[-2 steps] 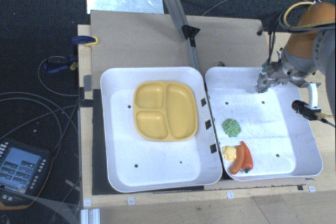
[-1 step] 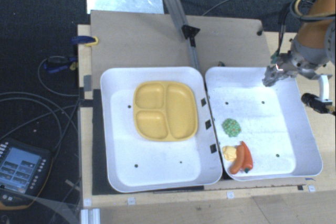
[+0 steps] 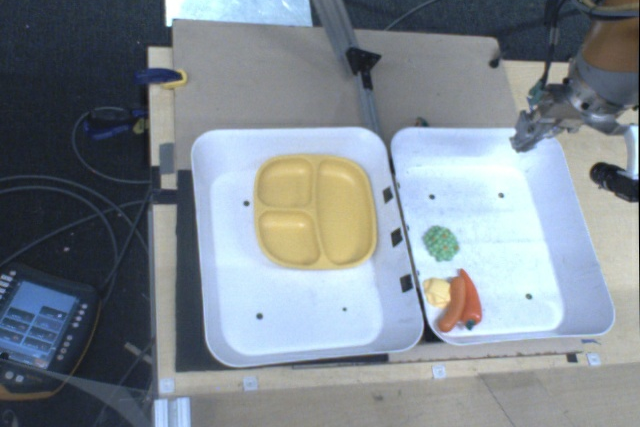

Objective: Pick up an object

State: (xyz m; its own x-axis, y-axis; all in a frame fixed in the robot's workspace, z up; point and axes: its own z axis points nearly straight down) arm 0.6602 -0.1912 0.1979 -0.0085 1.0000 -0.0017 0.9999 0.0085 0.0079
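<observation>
Arm (image 3: 608, 35) cut off at right edge

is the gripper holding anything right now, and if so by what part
Nothing is held. The gripper hangs over the far right corner of the right bin, well away from the green piece, yellow piece and orange piece.

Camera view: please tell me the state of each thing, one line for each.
Yellow tray: flat in the left bin, its three compartments bare.
Green ball: lying loose in the right bin.
Pale yellow piece: lying near the right bin's front edge, against the orange piece.
Orange piece: lying flat, tilted.
Gripper: over the right bin's far corner, apart from the items.
</observation>
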